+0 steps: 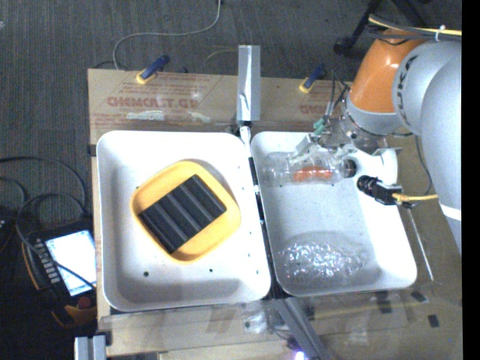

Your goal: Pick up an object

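A clear plastic bottle point(289, 169) with an orange part inside lies on its side at the far end of the right bin point(390, 223). My gripper point(328, 139) hangs right over the bottle's right end, reaching in from the right under the orange wrist band. A crumpled clear plastic piece point(322, 257) rests near the front of the same bin. In the left bin point(120, 201), a yellow object with a black ribbed top point(186, 210) sits near the middle, tilted on a diagonal.
A metal post point(248, 88) stands at the back between the two bins. Blue clamps point(152, 68) hold the cardboard behind them. A black cable end point(375, 188) hangs off the wrist over the right bin.
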Controlling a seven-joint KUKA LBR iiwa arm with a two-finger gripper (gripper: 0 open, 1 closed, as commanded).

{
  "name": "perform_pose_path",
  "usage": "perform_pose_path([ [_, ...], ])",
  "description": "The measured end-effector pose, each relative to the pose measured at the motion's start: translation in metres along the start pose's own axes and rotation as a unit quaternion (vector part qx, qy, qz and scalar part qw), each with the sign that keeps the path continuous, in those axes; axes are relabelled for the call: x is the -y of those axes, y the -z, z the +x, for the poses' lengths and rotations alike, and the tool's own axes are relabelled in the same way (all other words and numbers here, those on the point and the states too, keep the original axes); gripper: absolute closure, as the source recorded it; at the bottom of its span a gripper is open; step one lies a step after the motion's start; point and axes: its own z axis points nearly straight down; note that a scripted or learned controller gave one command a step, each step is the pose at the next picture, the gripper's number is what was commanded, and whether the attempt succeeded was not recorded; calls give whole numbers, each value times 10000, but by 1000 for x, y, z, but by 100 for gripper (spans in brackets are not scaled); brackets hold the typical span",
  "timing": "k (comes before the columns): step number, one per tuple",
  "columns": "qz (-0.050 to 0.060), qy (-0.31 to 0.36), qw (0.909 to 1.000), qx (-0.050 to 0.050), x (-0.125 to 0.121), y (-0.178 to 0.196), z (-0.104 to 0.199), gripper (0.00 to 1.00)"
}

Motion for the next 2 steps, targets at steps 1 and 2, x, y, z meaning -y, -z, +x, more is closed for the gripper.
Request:
perform_pose_path([
  [1,-101,189,9998,32,-9,-4,-9,0],
  [2,128,-1,9999,5,-33,148,27,0],
])
